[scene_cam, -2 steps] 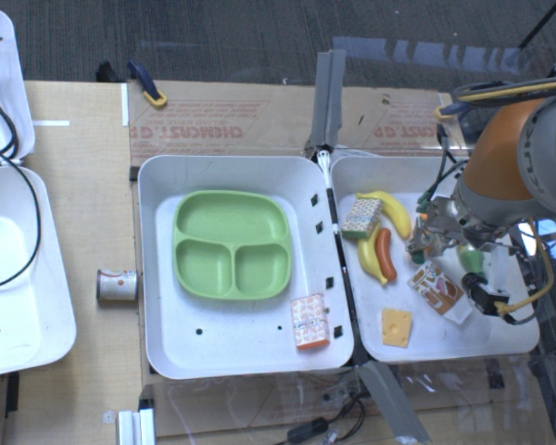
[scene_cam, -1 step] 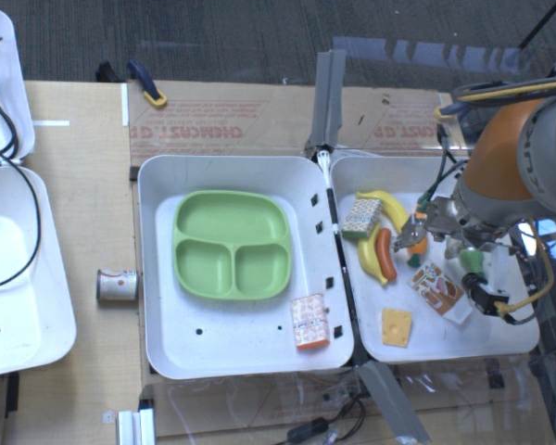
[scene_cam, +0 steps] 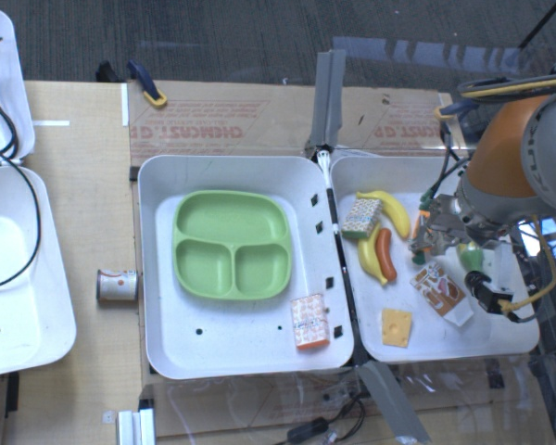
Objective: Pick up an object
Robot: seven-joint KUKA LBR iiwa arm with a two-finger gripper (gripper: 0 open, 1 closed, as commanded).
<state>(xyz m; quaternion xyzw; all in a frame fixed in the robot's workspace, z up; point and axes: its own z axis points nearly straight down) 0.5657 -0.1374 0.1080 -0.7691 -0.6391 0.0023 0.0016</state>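
Gripper (scene_cam: 430,239) seen low in right bin (scene_cam: 500,341), jaw state not discernible. Bananas (scene_cam: 389,209), hotdog (scene_cam: 384,250), packet (scene_cam: 437,287) crowded nearby. "CHEMCAST" possibly printed on cardboard (scene_cam: 222,119).

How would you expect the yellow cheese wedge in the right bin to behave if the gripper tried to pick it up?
The cheese wedge lies flat and low on the right bin floor, so the fingers may slide over it. It looks like a small plastic toy, probably light and stiff. Pushed, it would likely skid rather than roll.
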